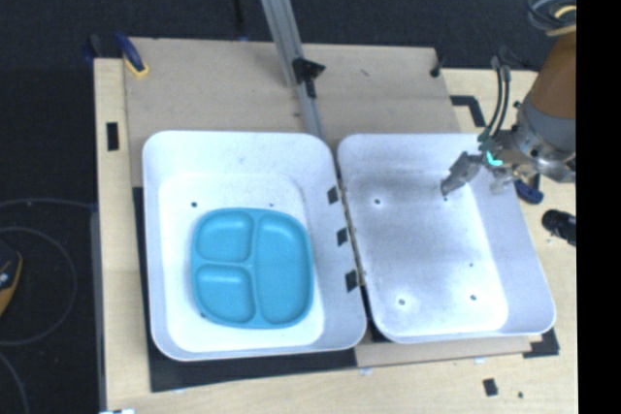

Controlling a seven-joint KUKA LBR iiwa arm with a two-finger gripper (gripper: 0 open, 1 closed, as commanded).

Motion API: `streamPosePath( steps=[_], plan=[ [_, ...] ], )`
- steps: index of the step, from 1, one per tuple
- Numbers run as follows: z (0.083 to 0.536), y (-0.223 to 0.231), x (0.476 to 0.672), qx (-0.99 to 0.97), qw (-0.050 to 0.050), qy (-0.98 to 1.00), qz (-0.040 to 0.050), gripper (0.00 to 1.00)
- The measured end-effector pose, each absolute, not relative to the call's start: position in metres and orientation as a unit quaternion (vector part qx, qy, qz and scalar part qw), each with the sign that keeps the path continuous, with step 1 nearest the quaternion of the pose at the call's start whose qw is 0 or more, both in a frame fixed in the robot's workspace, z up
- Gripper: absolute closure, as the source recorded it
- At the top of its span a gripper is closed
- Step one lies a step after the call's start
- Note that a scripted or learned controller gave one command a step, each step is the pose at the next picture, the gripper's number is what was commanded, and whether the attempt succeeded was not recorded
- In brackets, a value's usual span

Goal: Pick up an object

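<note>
So the only thing to grab is the blue divided plate, lying flat in the left bin. The gripper hovers over the right bin's far right part, well apart from it; can't tell its finger state. Looks like the approach step; next it needs to cross over and drop to the plate's rim.

The pale wooden tabletop carries two shallow white bins set side by side, their inner edges touching. The left bin holds a blue divided plate lying flat. The right bin shows a scuffed, speckled floor.
</note>
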State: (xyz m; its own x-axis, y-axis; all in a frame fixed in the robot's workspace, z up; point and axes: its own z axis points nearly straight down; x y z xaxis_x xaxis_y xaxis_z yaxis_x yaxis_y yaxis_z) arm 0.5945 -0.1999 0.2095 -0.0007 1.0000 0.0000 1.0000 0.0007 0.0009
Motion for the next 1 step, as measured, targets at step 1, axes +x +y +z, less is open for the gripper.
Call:
streamPosePath(
  steps=[1],
  plan=[
    [0.2101,-0.1999,0.5949,0.707,0.001,0.707,0.0006,0.0]
  ],
)
